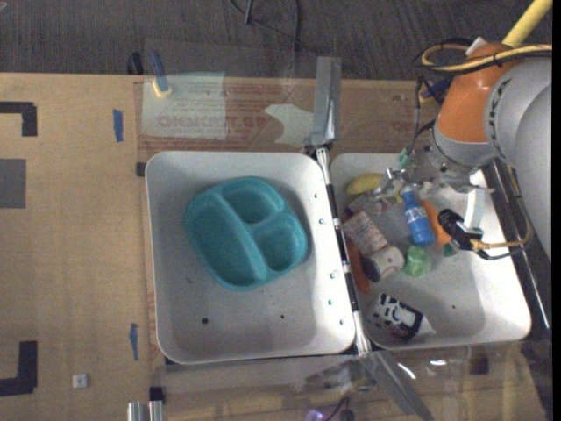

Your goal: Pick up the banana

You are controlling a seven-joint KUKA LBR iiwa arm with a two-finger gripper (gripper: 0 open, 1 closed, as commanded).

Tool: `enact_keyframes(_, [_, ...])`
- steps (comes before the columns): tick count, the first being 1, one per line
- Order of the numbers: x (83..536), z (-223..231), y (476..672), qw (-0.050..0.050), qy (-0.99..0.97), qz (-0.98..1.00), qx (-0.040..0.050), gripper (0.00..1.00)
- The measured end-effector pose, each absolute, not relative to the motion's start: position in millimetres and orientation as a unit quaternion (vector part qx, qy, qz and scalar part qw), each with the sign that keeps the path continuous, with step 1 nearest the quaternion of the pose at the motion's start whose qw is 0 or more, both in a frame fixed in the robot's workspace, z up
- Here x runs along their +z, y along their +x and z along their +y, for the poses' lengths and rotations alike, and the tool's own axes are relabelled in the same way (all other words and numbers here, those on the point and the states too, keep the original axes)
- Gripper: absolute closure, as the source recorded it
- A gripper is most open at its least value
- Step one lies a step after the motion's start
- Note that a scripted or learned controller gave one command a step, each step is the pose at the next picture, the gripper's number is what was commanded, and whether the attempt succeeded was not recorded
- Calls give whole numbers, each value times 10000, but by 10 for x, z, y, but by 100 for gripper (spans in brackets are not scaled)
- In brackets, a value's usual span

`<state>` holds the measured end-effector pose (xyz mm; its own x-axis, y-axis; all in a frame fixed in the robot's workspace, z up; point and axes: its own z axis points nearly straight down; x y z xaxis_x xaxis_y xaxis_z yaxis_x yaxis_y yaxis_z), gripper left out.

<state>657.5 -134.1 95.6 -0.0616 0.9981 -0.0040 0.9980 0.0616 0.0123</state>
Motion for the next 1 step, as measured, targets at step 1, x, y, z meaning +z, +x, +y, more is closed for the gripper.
enact_keyframes(1, [910,-1321,6626,-104,7381,6745,-86,0])
